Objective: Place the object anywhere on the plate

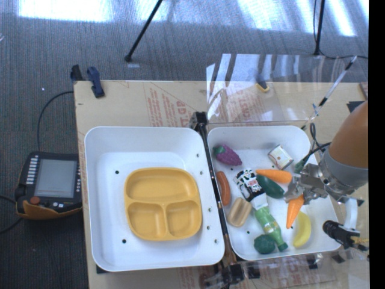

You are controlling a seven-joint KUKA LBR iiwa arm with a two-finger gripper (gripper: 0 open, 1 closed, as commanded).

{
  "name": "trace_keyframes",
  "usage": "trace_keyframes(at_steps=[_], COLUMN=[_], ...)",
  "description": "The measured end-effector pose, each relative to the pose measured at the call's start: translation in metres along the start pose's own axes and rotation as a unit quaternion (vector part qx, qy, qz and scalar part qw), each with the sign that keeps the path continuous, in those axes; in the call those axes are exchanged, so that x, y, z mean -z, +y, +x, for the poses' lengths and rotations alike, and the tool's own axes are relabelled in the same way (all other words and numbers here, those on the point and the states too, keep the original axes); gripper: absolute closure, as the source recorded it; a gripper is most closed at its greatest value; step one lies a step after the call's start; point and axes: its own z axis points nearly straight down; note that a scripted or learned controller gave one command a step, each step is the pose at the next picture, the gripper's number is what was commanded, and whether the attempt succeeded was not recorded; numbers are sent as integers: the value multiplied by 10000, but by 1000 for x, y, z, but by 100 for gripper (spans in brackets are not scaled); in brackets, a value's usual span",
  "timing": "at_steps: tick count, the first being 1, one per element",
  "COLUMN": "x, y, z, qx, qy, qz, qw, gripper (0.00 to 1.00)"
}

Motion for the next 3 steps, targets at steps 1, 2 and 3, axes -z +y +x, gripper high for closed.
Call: trace_keyframes(at_steps=[1, 2, 3], x=[0, 27, 8], y=[0, -39, -48], z=[0, 19, 59], qx=[-2, 337, 2132], qy=[-1, -4, -7], qz=[0, 2, 10], qw=[10000, 9994, 9770], gripper=[0, 0, 0])
